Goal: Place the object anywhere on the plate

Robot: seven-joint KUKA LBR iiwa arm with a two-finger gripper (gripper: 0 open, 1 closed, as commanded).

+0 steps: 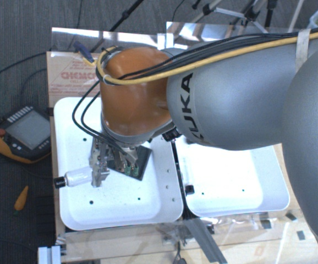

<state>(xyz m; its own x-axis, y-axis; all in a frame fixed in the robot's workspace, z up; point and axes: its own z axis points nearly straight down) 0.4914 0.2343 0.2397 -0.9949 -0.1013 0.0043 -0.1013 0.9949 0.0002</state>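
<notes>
**End effector low over the left bin, beside a white tube**

The end effector (100, 172) hung close above the floor of the left bin (76, 213), its metal parts bunched under the orange band (131, 92) of the arm (247, 92). Whether it was apart or together could not be told; the arm's bulk and the slant of the view hid that.

Just to the left of the end effector, touching or nearly touching it, lay a white tube (76, 177) with a dark cap, stretched on its side toward the bin's left wall. This looked like the object to be moved. Nothing showed it clamped. By its look it was probably light, stiff plastic, smooth and round, so likely to roll or slip; a grip across its middle, square to its length, would seem safest.

Just to the right of the end effector, partly under the arm, sat a dark square plate (138, 165) with a green edge, flat on the bin floor. That appeared to be the target, and it lay near the tube.

The arm reached from the right, across the right bin (236, 202), its wrist pointing steeply down. Black and yellow cables (214, 45) ran along its upper side. Left of the desk, well apart from the end effector, a handheld controller (21, 133) rested on the floor.
</notes>
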